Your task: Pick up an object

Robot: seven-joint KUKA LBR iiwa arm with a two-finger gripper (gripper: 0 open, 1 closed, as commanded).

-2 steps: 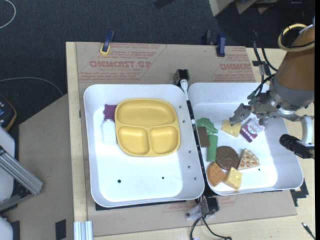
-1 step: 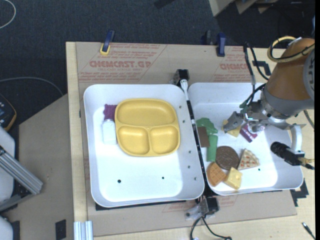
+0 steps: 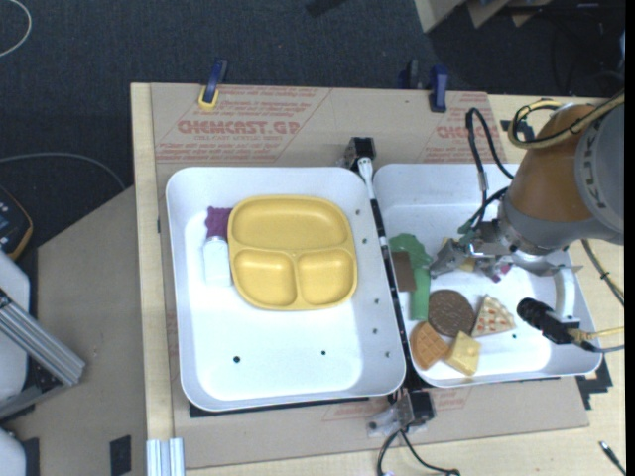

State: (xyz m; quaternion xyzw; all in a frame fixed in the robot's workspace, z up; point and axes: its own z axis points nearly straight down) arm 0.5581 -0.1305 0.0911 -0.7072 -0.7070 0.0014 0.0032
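Looked light, stiff and slick: yellow tray (image 3: 293,249) with three hollows, filling left bin (image 3: 198,365), best pinched at rim. Smaller, toward bench's right edge in right bin (image 3: 437,184): green strip (image 3: 418,271), brown cookie (image 3: 450,311), pizza slice (image 3: 493,317), cheese wedge (image 3: 462,354), all light toy food. Hovered above these: pincer (image 3: 474,254); spread or pressed together, could not tell.

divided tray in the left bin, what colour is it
Yellow; the divided tray shows best in the camera view.
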